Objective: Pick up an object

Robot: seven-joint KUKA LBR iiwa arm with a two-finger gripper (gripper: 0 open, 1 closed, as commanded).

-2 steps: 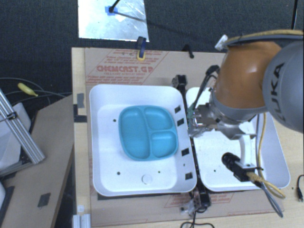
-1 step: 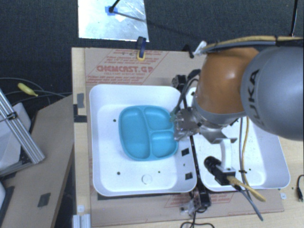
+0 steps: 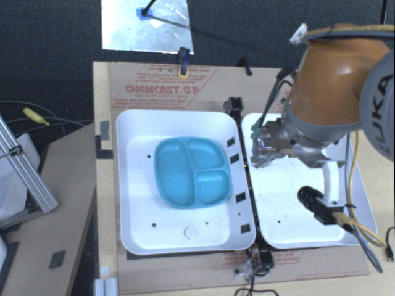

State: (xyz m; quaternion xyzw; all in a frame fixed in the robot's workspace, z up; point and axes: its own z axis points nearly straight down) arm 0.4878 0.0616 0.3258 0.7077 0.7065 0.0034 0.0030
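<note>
The blue divided plate (image 3: 190,172) sits flat in the middle of the left bin (image 3: 133,227) — while the gripper (image 3: 264,152) hangs over the right bin's (image 3: 290,236) upper-left corner, probably lining up a try — can't tell its grip state.

Recorded on the bench: two shallow white bins (image 3: 139,227), side by side; one blue divided plate (image 3: 190,171), three compartments, in the left bin; one robot arm (image 3: 336,79).
</note>
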